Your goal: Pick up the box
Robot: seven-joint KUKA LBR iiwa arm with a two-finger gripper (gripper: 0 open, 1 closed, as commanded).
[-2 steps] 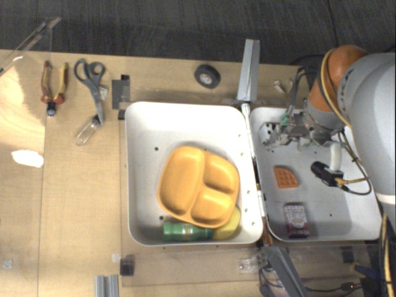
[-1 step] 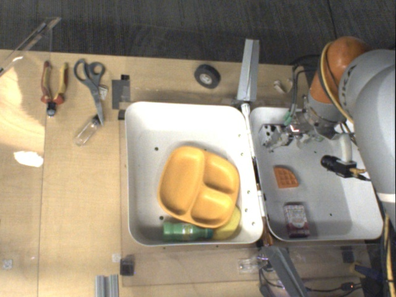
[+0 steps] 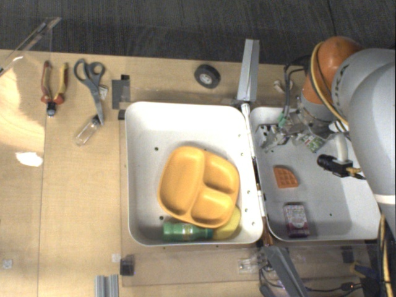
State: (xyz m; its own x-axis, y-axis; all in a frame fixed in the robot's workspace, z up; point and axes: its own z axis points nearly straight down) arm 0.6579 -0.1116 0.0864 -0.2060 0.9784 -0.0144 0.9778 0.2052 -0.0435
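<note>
Box (image 3: 296,219): small, purplish, lying flat near the lower edge of the right bin (image 3: 365,209), lower right of the frame.
End effector (image 3: 291,129): over the right bin's upper left corner, well apart from the box; grip state cannot be told.
Waffle (image 3: 286,177): orange, between end effector and box.
Left bin (image 3: 148,129): yellow divided tray (image 3: 199,185) resting over a green bottle (image 3: 185,231).
Worktop (image 3: 74,215): scissors (image 3: 93,82) and pliers (image 3: 52,85), upper left.
</note>
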